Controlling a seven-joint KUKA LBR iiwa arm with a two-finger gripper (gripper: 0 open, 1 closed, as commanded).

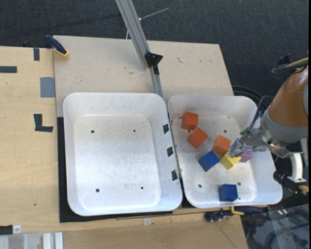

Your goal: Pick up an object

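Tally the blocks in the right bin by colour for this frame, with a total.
Orange blocks: 3
Blue blocks: 2
Yellow block: 1
Purple block: 1, partly hidden beside the end effector
Total: 7, all in the right bin

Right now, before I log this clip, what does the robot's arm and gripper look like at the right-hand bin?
The arm is a rounded, bulky link with a broad orange band over a grey wrist section. Below it a narrower grey metal gripper tapers toward the small blocks in the shallow white plastic right-hand bin. A dark cable loops above the orange band. No lettering or markings are legible.
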